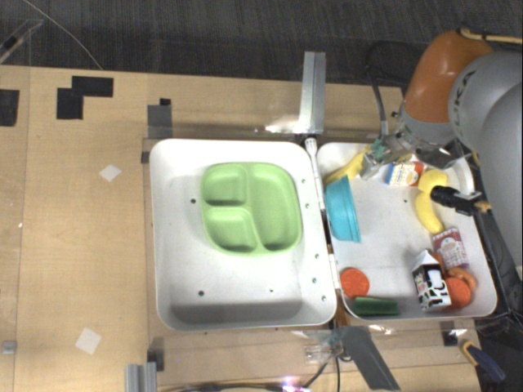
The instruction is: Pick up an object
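OK, likeliest target: the yellow banana-shaped piece (pixel 351 168), in the upper left corner of the right bin (pixel 388 243), close to the divider wall. Its long axis runs diagonally, lower left to upper right, and the upper end points at the gripper (pixel 378 157).

The gripper sits just right of that end and slightly above it in the frame, close to touching or overlapping. Can't tell from this angle whether it's open or closed, and nothing is visibly held.

My read is that the move turns on a short shift toward frame-left plus a wrist turn so the closing direction crosses that diagonal. Closing along the axis would probably push the piece into the corner.

Nearby:
- The blue bowl (pixel 343 209) is tipped on its side, just below the yellow piece and against the same wall. It limits any approach from below.
- A small white-and-red carton (pixel 404 172) is just right of the gripper, about as near as the target, so it's a fallback.
- A full banana (pixel 428 203) lies further right, long axis roughly vertical in the frame.

Lower right of the bin, well apart from the gripper: red packet (pixel 450 247), black-and-white milk carton (pixel 431 285), orange disc (pixel 354 282) and green vegetable (pixel 376 306).

The left bin (pixel 176 243) holds a green divided plate (pixel 249 207), far from the gripper and not a sensible first pick.
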Robot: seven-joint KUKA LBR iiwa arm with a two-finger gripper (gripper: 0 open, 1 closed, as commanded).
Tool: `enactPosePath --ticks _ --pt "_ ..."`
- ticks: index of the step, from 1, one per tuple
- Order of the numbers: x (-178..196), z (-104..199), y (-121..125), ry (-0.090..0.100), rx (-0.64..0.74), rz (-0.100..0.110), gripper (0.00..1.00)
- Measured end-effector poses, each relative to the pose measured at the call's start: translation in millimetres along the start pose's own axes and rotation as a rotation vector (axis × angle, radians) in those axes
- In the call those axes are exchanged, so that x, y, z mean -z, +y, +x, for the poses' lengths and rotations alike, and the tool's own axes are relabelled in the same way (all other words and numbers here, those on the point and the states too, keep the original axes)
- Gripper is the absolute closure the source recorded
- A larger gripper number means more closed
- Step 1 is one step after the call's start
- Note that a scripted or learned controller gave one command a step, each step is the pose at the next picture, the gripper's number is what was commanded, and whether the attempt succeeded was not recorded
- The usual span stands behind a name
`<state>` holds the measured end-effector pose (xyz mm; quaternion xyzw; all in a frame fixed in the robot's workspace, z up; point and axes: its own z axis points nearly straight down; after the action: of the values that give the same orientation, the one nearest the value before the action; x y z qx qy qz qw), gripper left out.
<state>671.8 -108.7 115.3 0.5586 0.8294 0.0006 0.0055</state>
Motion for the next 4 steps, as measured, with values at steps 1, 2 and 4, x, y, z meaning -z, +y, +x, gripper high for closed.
enactPosePath --ticks 1,2,4 --pt "124 28 14 0.0 -0.071 -0.012 1.0" --pt "117 28 11 0.004 -0.073 0.0 0.0" --pt "-25 -53 -94 0.015 -0.152 -0.009 0.0"
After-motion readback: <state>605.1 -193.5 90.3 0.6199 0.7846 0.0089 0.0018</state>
